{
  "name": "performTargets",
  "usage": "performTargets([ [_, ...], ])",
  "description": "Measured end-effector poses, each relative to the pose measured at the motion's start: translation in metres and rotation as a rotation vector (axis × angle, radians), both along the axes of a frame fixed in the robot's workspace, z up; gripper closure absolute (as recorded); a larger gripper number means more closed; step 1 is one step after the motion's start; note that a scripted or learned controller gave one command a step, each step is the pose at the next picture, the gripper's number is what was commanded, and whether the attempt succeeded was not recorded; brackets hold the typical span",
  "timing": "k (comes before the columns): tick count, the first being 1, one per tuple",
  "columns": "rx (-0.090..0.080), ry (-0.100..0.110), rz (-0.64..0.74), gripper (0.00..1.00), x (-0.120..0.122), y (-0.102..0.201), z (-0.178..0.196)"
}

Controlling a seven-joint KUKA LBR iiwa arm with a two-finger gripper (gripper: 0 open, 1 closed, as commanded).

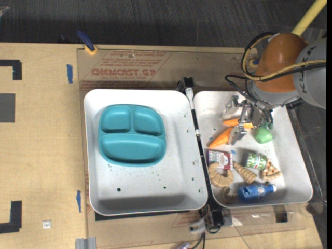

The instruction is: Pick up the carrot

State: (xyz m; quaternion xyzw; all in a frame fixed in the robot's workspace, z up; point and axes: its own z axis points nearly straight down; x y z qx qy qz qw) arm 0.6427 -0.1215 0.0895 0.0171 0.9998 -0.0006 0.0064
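One arm (pixel 290 66) reaches down, its jaws over the carrot (pixel 222 137).

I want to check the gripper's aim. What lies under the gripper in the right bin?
Under the gripper lies an orange carrot, its thin end toward the left bin; another orange piece sits beside it. The arm covers the right bin's far corner.

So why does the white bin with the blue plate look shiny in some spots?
In the camera view, overhead light glares off the left bin's glossy rim and floor, washing them pale; the teal divided plate shows soft highlights too. The right bin is darker near the carrot, where the arm's gripper casts shadow. Small items look slightly soft.
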Motion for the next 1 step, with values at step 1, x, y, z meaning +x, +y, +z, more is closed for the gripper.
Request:
performTargets([
  [1, 0.003, 0.002, -0.158, 0.0, -0.0597, 0.0258, 0.0005],
])
